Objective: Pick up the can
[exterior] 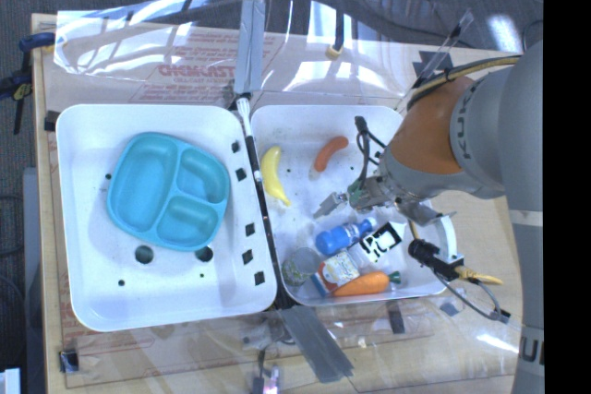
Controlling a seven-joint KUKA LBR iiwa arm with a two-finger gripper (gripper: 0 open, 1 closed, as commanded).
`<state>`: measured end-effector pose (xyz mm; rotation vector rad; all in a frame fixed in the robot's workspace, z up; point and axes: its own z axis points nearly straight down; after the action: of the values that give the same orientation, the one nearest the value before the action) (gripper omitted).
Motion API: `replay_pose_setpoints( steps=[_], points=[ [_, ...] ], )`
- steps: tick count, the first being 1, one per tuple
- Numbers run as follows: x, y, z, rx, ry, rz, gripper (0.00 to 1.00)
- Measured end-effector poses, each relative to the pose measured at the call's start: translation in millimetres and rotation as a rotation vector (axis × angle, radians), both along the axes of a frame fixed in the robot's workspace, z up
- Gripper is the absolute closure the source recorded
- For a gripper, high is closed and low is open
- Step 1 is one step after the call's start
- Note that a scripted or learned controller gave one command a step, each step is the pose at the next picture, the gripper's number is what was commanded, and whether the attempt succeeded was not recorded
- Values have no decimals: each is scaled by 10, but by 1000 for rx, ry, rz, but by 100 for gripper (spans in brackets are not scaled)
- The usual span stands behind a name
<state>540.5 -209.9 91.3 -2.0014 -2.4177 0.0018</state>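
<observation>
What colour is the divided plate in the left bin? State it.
Light blue. The divided plate shows plainly in the camera view, lying in the left bin.

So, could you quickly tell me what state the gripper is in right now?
Gripper: low in the right bin, just above the blue bottle; open or shut cannot be told.

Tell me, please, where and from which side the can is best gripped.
Probably across its curved wall, from straight above: the can seems to stand upright, round top showing, wedged between the bin wall and a labelled bottle.
</observation>
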Motion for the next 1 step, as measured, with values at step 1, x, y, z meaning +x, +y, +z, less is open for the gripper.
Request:
replay_pose_setpoints(
  steps=[1],
  points=[
    [-1, -2, 0, 0, 0, 0, 0]
  ],
)
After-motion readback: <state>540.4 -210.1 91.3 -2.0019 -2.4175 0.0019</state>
